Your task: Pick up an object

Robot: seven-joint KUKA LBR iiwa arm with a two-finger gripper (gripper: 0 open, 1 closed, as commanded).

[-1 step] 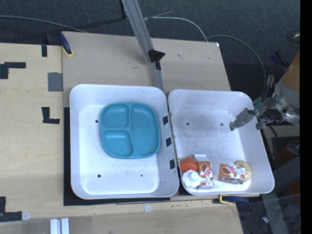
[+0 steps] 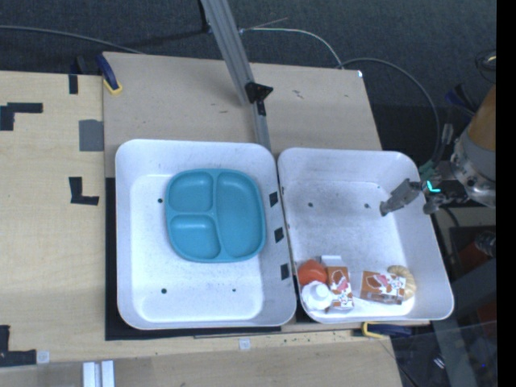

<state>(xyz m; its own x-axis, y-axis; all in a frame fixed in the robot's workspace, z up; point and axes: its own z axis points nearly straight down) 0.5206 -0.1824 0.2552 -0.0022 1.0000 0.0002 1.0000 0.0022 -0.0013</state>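
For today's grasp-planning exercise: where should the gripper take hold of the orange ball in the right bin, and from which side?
Probably from above, across the orange ball along its bare far side. It is round, and the white item and carton crowd its near and right sides.

Pale wooden bench (image 2: 48, 240) on dark carpet (image 2: 97, 10), cables (image 2: 322, 47) trailing behind
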